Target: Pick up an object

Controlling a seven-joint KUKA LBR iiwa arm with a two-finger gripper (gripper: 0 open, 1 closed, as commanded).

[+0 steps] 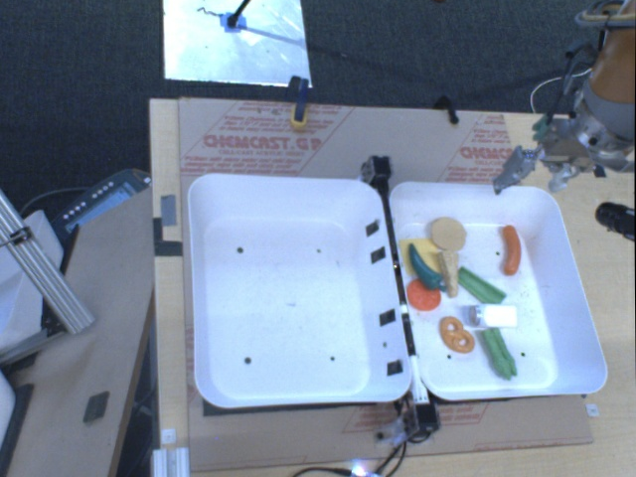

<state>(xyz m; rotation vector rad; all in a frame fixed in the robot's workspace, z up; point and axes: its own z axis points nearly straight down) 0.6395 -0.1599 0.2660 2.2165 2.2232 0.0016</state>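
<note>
Nearest the lens, the left shallow white plastic bin (288, 286) shows bare floor from wall to wall. Across the black clipped divider, the right shallow white bin (571, 266) carries everything: a yellow wedge with a blue-green curved piece (425, 262), a tan wooden mushroom-shaped toy (448, 246), a red disc (424, 297), a brown pretzel (457, 335), a green bean-like pod (481, 285), a white block (497, 316), a dark green pod (499, 353) and an orange-red sausage (511, 248). My gripper (517, 170) hangs above that bin's far right corner, apart from all; I cannot tell how my jaws stand.
</note>
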